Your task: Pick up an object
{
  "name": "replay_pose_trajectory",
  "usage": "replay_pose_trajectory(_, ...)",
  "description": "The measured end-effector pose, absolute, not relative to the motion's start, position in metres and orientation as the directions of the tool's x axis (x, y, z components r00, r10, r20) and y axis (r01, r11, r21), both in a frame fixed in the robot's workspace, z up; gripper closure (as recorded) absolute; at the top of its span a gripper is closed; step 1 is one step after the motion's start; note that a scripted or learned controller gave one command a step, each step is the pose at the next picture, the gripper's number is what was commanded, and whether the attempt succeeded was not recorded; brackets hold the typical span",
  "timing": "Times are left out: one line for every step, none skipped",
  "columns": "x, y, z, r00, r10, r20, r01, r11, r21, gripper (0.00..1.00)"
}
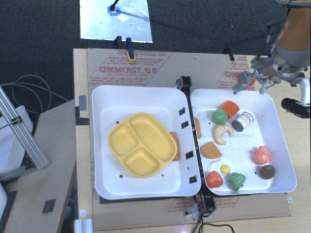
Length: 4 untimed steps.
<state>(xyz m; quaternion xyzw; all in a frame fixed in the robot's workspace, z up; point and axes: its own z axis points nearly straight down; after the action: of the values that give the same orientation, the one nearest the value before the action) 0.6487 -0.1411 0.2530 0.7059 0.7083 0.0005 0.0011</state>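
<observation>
My gripper [252,86] hangs over the far edge of the right bin [281,130], fingers open with nothing between them. Below it in that bin lie a red-orange block [231,108], a green ball [219,116], a small tin can [242,120] and a pale croissant [222,133]. Nearer the front are an orange wedge [211,150], a pink toy [261,154], a brown ball [266,171], a tiny yellow ball [224,169], a red pepper [214,179] and a green pepper [236,180].
The left bin [104,110] holds a yellow divided plate [142,143] with an orange piece [175,145] at its right side. A black divider [190,130] runs between the bins. A shiny sheet [115,13] lies beyond the bench.
</observation>
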Motion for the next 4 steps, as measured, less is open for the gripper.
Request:
replay_pose_trajectory(0.598,-0.122,0.205,-0.001,1.000,0.002,1.000,0.001,-0.006,0.00)
replay_pose_trajectory(0.490,-0.100,0.110,0.001,1.000,0.005,1.000,-0.001,-0.017,0.00)
replay_pose_trajectory(0.540,-0.168,0.137,0.002,1.000,-0.006,1.000,-0.002,0.008,0.00)
replay_pose_trajectory(0.491,-0.116,0.274,-0.008,1.000,0.000,1.000,0.008,0.014,0.00)
